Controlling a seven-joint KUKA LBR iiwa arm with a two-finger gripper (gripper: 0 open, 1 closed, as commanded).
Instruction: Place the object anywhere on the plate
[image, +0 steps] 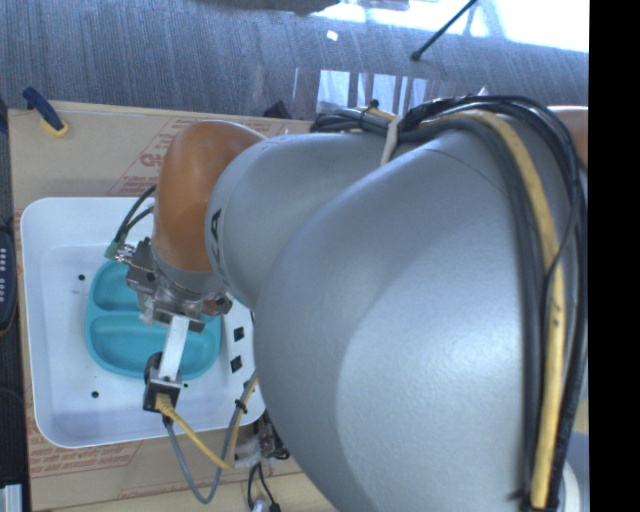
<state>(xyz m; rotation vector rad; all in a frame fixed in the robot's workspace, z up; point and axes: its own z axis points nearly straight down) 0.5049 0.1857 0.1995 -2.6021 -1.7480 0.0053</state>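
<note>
Looming over the left white bin (40, 300), the grey arm (400, 320) hangs its jaws above the teal divided plate (115, 335) lying in that bin on the desk, though whether they are apart, together or clamped on any object cannot be told.

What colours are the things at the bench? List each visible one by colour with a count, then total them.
White: 1, the bin.
Teal: 1, the divided plate lying in that bin.
Grey with an orange band: 1, the arm, reaching over the plate.
Blue and yellow: 1, a small item on the cardboard at the far left corner.
Total: 4.
</note>
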